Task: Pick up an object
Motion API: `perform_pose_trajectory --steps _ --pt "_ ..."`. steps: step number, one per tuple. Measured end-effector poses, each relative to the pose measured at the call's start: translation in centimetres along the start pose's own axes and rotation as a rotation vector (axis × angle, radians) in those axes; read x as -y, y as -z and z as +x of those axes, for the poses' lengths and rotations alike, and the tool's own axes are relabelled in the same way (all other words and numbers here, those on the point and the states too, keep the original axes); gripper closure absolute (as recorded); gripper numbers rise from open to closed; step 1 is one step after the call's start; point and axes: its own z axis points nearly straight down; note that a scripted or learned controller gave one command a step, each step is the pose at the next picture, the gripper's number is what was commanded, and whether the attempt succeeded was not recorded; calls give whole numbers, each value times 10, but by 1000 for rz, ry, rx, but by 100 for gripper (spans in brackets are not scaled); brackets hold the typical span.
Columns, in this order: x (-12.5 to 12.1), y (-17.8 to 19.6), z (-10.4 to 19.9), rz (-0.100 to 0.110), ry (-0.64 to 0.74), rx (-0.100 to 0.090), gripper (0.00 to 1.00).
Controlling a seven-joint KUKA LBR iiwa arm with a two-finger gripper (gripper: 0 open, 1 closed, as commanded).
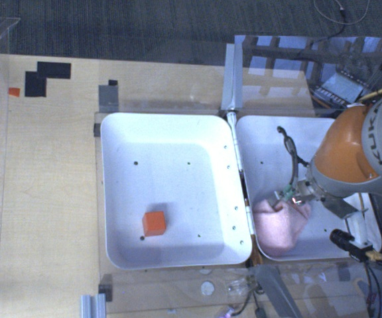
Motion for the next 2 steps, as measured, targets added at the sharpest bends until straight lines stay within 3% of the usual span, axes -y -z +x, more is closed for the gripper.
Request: perform_pose_trajectory --steps 1,2 --pt "-41 95 24 12 -37 -8 0" --pt "23 23 -1 17 -72 -9 0"
